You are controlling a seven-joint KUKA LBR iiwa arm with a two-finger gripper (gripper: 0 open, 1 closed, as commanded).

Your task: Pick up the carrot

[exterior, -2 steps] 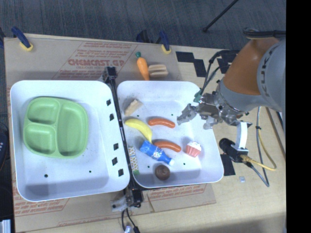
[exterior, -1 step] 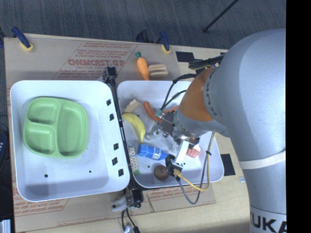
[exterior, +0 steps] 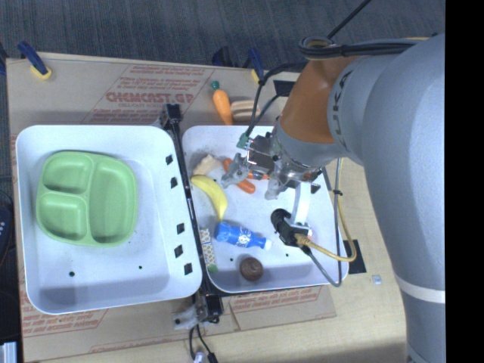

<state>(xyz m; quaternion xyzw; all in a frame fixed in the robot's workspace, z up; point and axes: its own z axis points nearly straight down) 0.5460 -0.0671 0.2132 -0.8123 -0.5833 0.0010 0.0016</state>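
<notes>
A small orange carrot (exterior: 246, 187) lies in the right bin (exterior: 325, 225), near its upper middle. My gripper (exterior: 253, 181) hangs right over it, open, with one finger (exterior: 233, 175) on the carrot's left and the other on its right. The carrot rests on the bin floor and its upper end is hidden under the gripper body. Whether the fingers touch it I cannot tell.
In the right bin lie a banana (exterior: 212, 193), a blue bottle (exterior: 242, 237), a brown round thing (exterior: 251, 268) and a pale piece (exterior: 206, 162). A green divided plate (exterior: 87, 199) sits in the left bin (exterior: 45, 286). A second carrot (exterior: 221, 106) lies on the cardboard behind the bins.
</notes>
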